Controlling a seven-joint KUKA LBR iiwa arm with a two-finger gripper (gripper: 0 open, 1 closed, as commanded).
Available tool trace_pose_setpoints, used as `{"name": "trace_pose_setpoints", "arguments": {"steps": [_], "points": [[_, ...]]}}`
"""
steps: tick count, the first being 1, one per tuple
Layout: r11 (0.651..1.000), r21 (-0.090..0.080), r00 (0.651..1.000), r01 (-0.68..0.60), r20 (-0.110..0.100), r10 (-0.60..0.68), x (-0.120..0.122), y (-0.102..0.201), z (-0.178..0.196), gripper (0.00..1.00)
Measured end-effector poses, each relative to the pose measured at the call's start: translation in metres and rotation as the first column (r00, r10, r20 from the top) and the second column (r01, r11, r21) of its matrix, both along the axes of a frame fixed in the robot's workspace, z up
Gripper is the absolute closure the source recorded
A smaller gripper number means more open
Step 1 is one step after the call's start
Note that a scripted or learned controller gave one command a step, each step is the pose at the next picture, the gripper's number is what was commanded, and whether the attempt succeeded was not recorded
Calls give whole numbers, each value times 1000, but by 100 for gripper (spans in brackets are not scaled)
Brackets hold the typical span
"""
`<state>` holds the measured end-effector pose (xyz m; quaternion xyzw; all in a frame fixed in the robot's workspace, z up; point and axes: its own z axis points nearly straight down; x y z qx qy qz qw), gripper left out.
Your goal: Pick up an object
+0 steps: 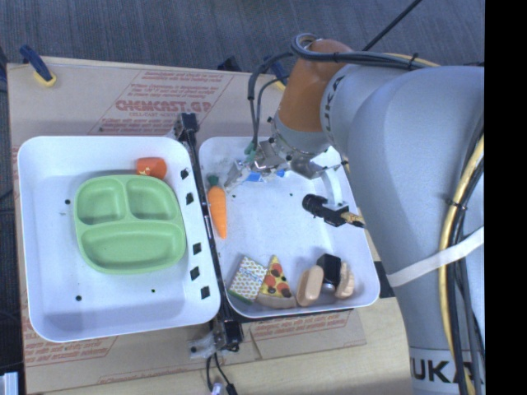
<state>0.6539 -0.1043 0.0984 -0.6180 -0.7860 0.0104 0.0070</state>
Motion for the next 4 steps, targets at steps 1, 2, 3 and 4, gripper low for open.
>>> {"name": "trace_pose_setpoints", "arguments": {"steps": [1, 2, 3, 4], "points": [[978, 4, 978, 208, 8, -208, 1, 6, -2, 0], [979, 3, 979, 205, -5, -205, -3, 6, 0, 100], [979, 3, 979, 205, -5, -205, -3, 6, 0, 0], [874, 7, 874, 486, 18, -486, 2, 11, -7, 0]]}}
